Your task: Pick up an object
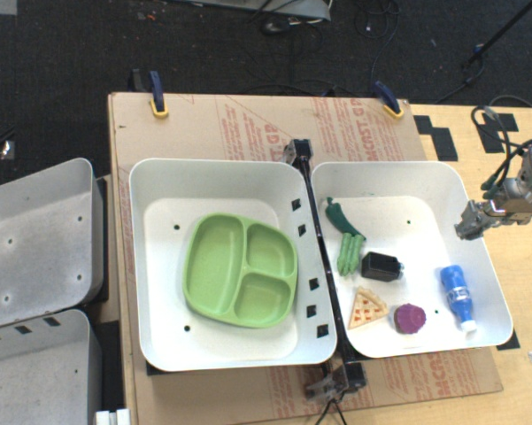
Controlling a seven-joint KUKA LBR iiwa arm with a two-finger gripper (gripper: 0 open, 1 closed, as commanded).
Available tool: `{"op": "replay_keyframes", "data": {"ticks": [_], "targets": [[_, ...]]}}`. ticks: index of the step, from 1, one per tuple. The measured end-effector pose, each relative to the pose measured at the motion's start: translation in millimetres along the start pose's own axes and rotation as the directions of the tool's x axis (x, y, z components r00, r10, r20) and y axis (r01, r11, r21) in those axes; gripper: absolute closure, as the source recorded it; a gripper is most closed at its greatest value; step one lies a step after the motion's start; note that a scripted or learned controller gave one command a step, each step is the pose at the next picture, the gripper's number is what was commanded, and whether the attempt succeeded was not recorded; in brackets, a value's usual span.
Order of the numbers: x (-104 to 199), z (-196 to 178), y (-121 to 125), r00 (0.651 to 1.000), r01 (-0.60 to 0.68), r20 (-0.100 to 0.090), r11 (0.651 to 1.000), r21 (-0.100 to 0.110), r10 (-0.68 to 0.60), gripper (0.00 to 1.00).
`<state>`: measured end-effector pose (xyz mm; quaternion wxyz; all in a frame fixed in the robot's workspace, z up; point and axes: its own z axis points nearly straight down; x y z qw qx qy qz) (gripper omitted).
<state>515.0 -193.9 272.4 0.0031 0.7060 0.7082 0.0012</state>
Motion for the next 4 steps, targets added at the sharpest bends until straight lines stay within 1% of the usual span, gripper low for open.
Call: {"op": "replay_keyframes", "data": {"ticks": [1,2,3,4], "targets": [[49.0,15.6,10.6,1.0,0.003,-0.003,1.0,0.006,-0.003,1.0],[105.9,30.6,17.3,1.0,0.005,-0.005,1.0,0.007,-0.005,1.0],[155.1,39.9,28.4,1.0,0.004,-0.004,1.0,0.007,-0.004,1.0],[210.9,30.0,30.9,1.0,0.005,-0.004,1.0,0.006,-0.005,1.0]]}}
